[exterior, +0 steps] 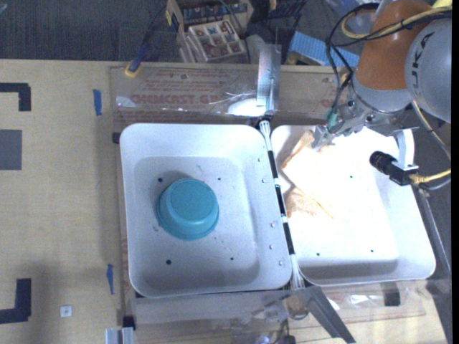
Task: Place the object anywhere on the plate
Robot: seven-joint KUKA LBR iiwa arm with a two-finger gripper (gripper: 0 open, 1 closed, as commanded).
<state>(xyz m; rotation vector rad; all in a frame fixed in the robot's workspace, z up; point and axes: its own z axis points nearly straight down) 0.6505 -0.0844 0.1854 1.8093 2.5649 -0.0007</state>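
A blue round plate (188, 208) lies in the left bin (143, 149), a little left of its middle. In the right bin (373, 256) a pale tan, flat-looking object (305, 201) lies against the left wall, washed out by strong glare, so its shape is unclear. My gripper (325, 134) hangs over the right bin's far left corner, above the upper end of the tan patch. The grey arm with its orange band (384, 45) comes in from the upper right. Nothing shows in the gripper's grasp.
The divider (278, 192) between the two bins runs just left of the tan object. A black cable end (384, 163) hangs over the right bin's right side. Boxes and clutter stand beyond the bins' far edge.
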